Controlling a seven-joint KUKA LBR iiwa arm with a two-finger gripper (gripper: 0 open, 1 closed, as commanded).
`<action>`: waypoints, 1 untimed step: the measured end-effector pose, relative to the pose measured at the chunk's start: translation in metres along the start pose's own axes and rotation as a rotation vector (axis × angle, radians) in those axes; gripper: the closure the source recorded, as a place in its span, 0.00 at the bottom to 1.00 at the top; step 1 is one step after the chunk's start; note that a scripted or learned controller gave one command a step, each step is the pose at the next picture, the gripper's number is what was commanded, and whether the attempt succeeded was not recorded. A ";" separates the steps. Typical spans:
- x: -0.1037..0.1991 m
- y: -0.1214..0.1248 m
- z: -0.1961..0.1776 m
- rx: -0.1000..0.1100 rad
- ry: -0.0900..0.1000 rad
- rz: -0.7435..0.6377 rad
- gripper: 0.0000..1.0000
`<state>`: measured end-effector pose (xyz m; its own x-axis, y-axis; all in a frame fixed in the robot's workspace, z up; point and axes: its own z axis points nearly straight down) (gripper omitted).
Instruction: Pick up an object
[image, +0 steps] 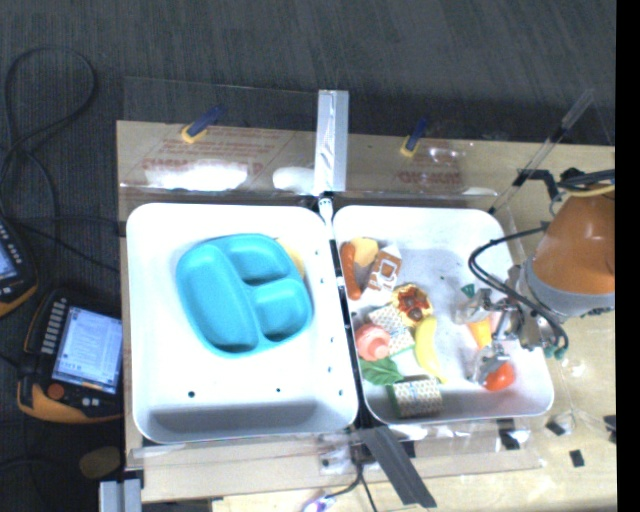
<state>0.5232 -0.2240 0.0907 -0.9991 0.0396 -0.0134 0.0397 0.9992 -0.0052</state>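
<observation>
- Arm (575, 250): grey with an orange band, reaching in from the right over the right bin (450, 225).
- Hand (495, 350): low in the right bin's right part, above a red and orange object (497, 375); whether it is open or closed cannot be told.
- Right bin, left half: a heap of toy foods, among them a yellow banana (427, 345), a pink piece (372, 342) and a green leaf (380, 372).
- Left bin (160, 400): holds a blue divided tray (243, 290).
- Bench (140, 150): carries both bins side by side.
</observation>
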 end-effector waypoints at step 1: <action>0.034 0.029 -0.001 0.001 -0.005 0.183 0.00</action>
<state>0.4899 -0.1931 0.0914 -0.9751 0.2210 -0.0195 0.2211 0.9752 -0.0028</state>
